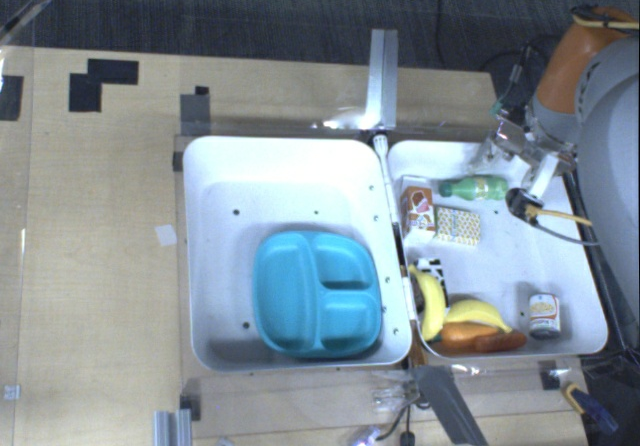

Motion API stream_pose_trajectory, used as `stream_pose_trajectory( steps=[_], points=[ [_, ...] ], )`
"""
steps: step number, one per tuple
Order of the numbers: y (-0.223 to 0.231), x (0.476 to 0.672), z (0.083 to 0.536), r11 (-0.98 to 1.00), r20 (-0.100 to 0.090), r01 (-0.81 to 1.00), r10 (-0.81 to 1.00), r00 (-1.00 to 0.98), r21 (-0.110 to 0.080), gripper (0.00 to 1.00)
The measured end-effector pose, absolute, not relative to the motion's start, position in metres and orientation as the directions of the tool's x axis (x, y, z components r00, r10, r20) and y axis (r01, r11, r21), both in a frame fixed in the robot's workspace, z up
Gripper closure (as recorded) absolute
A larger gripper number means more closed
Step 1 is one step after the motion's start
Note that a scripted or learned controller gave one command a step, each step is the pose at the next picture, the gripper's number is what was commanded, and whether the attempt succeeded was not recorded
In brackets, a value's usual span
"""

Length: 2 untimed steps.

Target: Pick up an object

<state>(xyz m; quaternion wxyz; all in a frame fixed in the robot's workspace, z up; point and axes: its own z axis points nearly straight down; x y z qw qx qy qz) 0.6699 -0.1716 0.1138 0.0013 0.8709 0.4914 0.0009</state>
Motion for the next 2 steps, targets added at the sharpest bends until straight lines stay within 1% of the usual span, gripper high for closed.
stream_pose_trajectory(
  steps=[1,2],
  points=[
    [-0.1686,0.673,0.1267,-0.505,0.002,0.863,0.863,0.505,0.011,1.0],
    [-0.1682,0.673,0.1265,-0.505,0.002,0.863,0.863,0.505,0.01,0.0]
  ],
)
